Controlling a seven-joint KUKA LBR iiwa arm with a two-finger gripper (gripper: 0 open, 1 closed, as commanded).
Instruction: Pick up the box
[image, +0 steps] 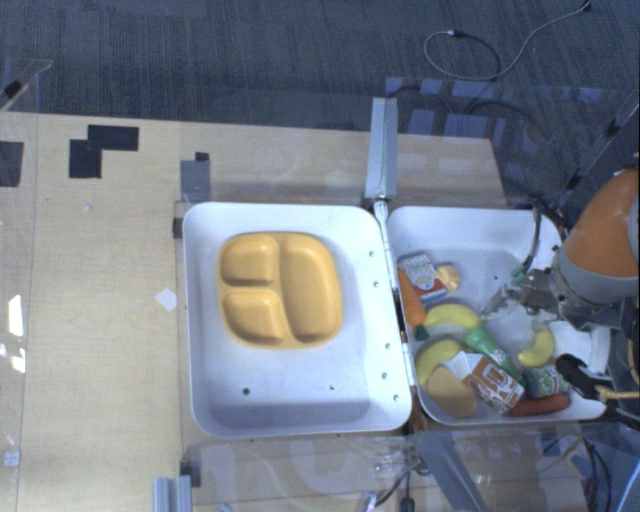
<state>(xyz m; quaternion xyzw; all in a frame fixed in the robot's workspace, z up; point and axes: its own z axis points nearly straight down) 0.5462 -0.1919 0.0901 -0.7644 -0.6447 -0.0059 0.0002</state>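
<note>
The box (493, 383) is lying at six o'clock in the right bin (470, 225), squeezed among toy food. The gripper (535, 300) is hanging at three o'clock; I cannot tell its state.

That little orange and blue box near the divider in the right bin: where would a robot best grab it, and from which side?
Probably from above, pinching the box across its two long sides. It seems to lie flat at a slight tilt. A carrot lies against its left side and a banana sits just below, so sideways approaches look crowded. The end effector would likely turn to line up with the tilt.
</note>
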